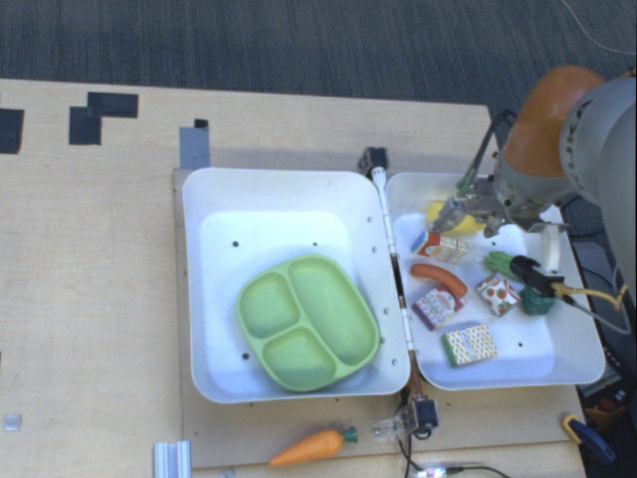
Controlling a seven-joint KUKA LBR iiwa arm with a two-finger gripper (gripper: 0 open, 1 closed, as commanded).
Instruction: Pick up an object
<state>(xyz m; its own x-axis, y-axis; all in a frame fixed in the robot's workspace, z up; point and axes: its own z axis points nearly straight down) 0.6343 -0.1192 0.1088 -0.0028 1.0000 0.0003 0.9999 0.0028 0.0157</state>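
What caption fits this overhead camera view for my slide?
KUKA arm's gripper reaches into the cluttered right bin; a green divided plate sits in the left bin.

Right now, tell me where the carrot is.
The carrot lies on the bench outside both bins, at the bottom of the camera view, just below the left bin that holds the green divided plate.

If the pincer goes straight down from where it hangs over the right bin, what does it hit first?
Most likely the small orange-and-white item lying just under the pincer, with a yellow object right beside it. Depth is hard to judge from this slanted view, so it could land on the yellow one instead.
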